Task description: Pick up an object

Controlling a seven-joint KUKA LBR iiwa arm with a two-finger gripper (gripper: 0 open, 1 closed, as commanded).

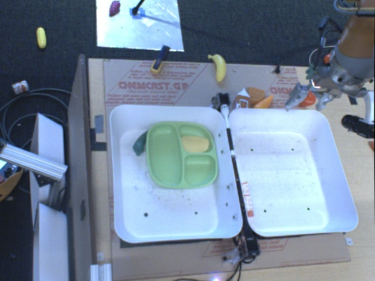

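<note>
I am looking down on two white bins lying side by side on the desk. The left bin (126, 157) is holding a green tray (170, 165) with a yellow piece (195, 143) sitting in its far right compartment, and a dark green object (139, 143) is lying just beside the tray's left edge. The right bin (334, 174) is showing bare floor. Beyond the bins, a banana (219, 67), a yellow-handled tool (159, 60) and some orange pieces (258, 98) are resting on the cardboard. The gripper (304, 97) is hanging over the right bin's far rim, next to the orange pieces; I cannot tell how far it is parted.
</note>
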